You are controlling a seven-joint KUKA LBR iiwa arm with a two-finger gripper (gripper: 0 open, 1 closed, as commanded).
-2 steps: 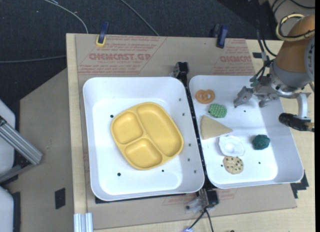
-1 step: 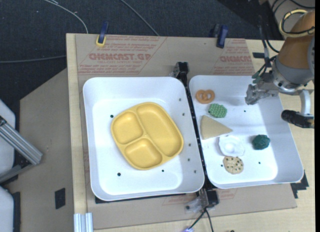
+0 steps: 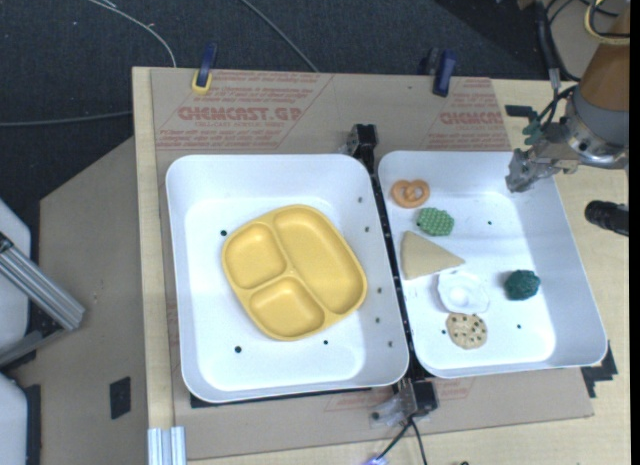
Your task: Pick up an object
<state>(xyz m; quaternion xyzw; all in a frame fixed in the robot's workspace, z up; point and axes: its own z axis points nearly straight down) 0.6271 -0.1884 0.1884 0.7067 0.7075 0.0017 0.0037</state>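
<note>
Arm: the grey arm with its orange band is reaching in from the right, above the far right corner of the right bin [image 3: 560, 283].
Gripper [image 3: 522, 179]: it is hanging over the bin's upper right rim; whether anything is sitting between its jaws, or how far they are parted, cannot be told.
Left bin [image 3: 200, 253]: it is holding a yellow divided plate [image 3: 292, 270], lying at a slant.
Pretzel [image 3: 409, 192]: lying near the right bin's far left corner.
Green knobbly piece [image 3: 435, 221]: sitting just beside the pretzel.
Cheese wedge [image 3: 428, 255]: lying along the left wall.
Fried egg [image 3: 461, 293]: resting just below the wedge.
Cookie [image 3: 466, 329]: lying near the egg.
Dark green lump [image 3: 520, 284]: sitting apart, toward the right.
</note>
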